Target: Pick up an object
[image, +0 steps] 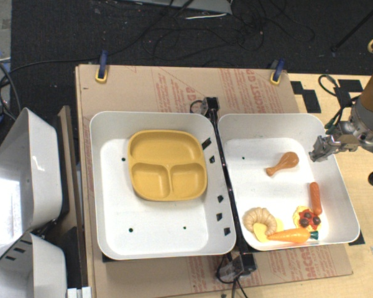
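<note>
Right bin (336, 185) — five toy foods; left bin (105, 166) — one yellow tray (168, 164); pincer (320, 149) state unclear.

The arm (368, 107) enters at the right edge of the camera view, just beyond the right wall of the right-hand bin (336, 166). Only its last part shows: a tan-orange section uppermost, then a grey wrist beneath it, which leans leftward toward that bin. The gripper (319, 151) juts out from the wrist to the left and slightly down, its tip over the bin's upper right rim, at the corner farthest from the divider between the two bins. Its metal end looks blocky and blurred. A dark cable loops beside the wrist, on the side away from the bin's near edge.
</note>
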Robot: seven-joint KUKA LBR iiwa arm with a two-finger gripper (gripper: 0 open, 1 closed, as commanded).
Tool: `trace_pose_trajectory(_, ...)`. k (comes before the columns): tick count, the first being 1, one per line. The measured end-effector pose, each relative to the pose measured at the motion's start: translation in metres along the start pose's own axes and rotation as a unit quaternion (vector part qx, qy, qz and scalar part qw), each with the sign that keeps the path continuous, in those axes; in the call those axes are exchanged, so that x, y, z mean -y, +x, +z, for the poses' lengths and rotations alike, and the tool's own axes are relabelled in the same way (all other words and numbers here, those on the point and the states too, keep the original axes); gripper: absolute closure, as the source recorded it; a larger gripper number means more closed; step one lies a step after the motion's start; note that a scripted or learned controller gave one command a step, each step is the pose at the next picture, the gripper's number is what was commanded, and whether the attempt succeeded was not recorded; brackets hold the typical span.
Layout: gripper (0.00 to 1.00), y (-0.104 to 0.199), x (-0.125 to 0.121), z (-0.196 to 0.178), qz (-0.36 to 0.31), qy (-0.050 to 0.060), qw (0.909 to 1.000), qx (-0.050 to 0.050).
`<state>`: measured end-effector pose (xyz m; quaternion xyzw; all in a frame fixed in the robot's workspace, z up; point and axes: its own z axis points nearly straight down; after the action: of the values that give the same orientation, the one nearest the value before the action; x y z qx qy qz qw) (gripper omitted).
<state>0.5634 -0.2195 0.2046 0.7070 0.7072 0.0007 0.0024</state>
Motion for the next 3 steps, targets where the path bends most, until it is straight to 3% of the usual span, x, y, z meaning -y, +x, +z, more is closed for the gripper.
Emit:
trace_pose_trajectory(1,1.0,0.0,-0.001,-0.05,-0.001,-0.001,1.0,0.0)
trace_pose_trajectory(3,1.0,0.1,-0.027,-0.027,-0.004,0.003,1.0,-0.002)
